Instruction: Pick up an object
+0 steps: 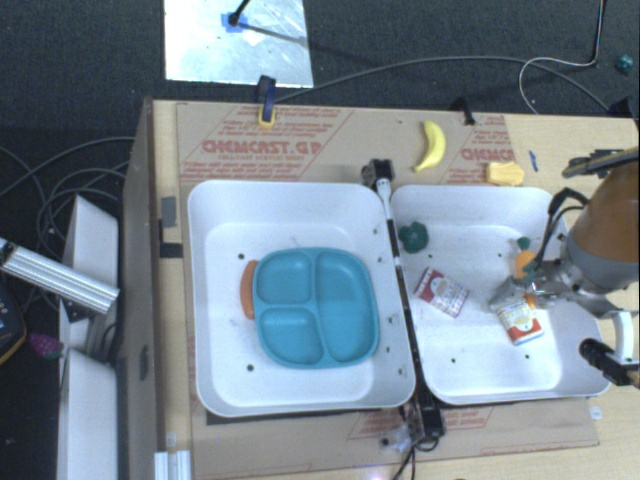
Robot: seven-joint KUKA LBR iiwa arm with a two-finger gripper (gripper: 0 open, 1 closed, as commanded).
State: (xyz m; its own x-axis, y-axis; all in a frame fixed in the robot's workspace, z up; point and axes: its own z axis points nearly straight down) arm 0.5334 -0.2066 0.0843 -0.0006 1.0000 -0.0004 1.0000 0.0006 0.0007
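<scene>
From my remote seat I see the two white bins, left (215,298) and right (480,383), sitting on a printed cardboard sheet (300,143) that covers the bench. On the cardboard beyond the right bin lies a banana (432,146), and to its right, well apart, a small yellow block (505,174). A yellow-and-black clamp (265,101) grips the far edge of the bench, left of centre. On the dark carpet (80,48) farther back I see a shiny foil sheet (238,28) with a scrap of blue tape (232,23) on it. Left of the bench, I make out loose cables (60,168) and a tilted aluminium bar (60,276). Another thin cable (560,63) loops over the carpet at far right.
</scene>
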